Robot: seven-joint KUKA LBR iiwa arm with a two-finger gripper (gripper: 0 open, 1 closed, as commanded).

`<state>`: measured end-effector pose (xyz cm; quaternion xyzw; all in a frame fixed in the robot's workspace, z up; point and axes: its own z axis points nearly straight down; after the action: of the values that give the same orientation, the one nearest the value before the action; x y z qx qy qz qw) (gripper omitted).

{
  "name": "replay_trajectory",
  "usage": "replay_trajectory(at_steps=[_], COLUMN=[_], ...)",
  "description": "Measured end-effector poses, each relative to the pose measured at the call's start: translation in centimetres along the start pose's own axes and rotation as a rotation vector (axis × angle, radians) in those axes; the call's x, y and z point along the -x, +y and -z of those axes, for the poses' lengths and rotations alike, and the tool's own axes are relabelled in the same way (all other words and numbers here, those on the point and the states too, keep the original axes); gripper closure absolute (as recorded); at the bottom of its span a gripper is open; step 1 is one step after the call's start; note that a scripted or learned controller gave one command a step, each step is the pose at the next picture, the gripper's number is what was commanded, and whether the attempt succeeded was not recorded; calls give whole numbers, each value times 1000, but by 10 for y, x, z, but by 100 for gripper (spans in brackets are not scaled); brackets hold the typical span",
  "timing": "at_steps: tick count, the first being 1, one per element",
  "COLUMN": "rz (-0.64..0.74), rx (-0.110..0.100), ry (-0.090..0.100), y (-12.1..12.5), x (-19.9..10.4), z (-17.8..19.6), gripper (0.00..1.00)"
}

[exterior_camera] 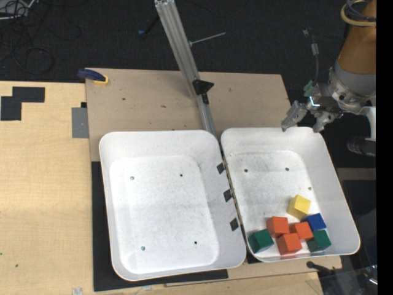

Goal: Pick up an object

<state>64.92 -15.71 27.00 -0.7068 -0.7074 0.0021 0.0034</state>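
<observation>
Approach step: the pincer (305, 118) hangs spread and unladen above the right bin's (344, 192) far rim, well apart from the blocks (293, 227) (clustered in the near right corner), so the next move calls for reaching nearward and descending.

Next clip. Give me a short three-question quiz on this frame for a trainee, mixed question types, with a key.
1. True or false: the blocks lie in the left bin.
2. Which block lies farthest from the camera-near rim of the right bin? A) yellow block B) blue block C) either green block
3. Fill in: the gripper hovers over the right bin's ____ edge, well away from the blocks.

Key: 1 false, all lie in the right bin. 2 A. 3 far.
</observation>
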Motion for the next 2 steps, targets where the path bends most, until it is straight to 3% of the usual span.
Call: replay_trajectory(at_steps=[1, 2], rz=[4, -1], rx=[4, -1], ry=[-2, -1], y=[1, -4], x=[0, 6], z=[3, -58], gripper=[0, 0])
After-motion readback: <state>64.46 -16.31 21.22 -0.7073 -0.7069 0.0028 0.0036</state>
